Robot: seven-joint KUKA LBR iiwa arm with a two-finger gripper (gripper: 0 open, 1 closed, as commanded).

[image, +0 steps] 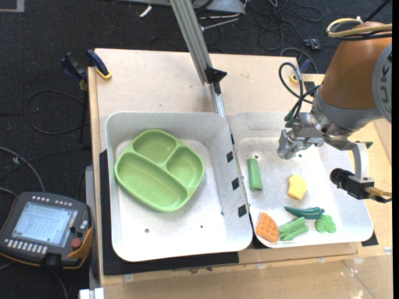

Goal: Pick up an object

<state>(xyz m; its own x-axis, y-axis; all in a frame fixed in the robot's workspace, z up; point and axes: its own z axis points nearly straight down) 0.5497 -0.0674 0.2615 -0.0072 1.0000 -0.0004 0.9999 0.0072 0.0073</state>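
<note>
The arm (358,67) reaches in from the right, orange band up top, and the gripper (290,147) hangs over the far part of the right bin (262,126), close to that bin's back wall. Whether it is wide or narrow, I cannot tell from this slant; nothing shows caught in it.

Down in the right bin, a green stick (255,174) lies lengthways near the left wall, apart from the gripper. A yellow block (297,187) sits toward the middle of the bin floor. Along the near edge there is a cluster: an orange waffle piece (268,227) at the near left corner, a light green bundle (293,229) just beside it, a dark green pepper (305,211) lying across just behind them, and a small green broccoli piece (325,225) to the right of those.

Over in the left bin (124,242), a green divided plate (159,169) rests flat in the middle, three compartments facing up.

A teach pendant (43,228) lies on the floor off the bench's near left corner.
</note>
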